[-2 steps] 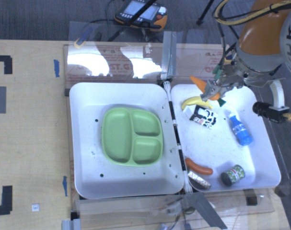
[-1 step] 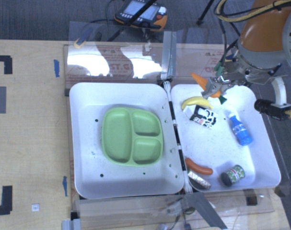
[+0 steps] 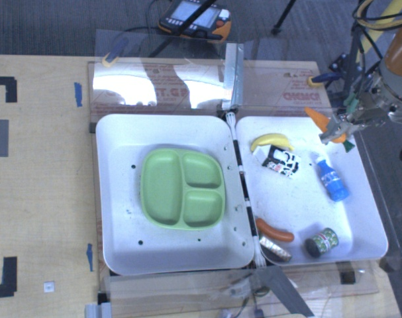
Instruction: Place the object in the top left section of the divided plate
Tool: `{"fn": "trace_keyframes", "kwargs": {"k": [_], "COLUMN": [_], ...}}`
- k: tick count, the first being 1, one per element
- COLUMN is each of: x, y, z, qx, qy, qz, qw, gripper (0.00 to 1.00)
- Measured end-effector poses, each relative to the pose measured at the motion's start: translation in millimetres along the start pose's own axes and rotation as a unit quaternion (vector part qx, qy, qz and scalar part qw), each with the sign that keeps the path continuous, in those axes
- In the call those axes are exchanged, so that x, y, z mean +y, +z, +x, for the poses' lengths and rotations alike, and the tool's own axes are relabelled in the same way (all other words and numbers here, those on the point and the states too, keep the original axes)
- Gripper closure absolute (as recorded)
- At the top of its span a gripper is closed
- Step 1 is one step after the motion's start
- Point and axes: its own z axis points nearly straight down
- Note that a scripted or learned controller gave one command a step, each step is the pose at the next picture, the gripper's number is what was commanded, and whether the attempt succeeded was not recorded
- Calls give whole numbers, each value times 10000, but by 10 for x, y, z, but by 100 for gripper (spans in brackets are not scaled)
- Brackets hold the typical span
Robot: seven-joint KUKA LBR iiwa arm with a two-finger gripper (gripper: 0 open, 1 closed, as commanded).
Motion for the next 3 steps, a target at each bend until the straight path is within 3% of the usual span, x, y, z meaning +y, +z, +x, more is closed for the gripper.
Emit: {"fn": "trace_keyframes", "kwargs": {"k": [1, 2, 3], "x": [792, 794, 807], "y": [1023, 1017, 911], "z": [793, 791, 800], "qx": [17, 15, 10], "qy": [-358, -358, -369], "qz": [18, 12, -6], "qw": [9994, 9994, 9993], "gripper": [100, 0, 100]}}
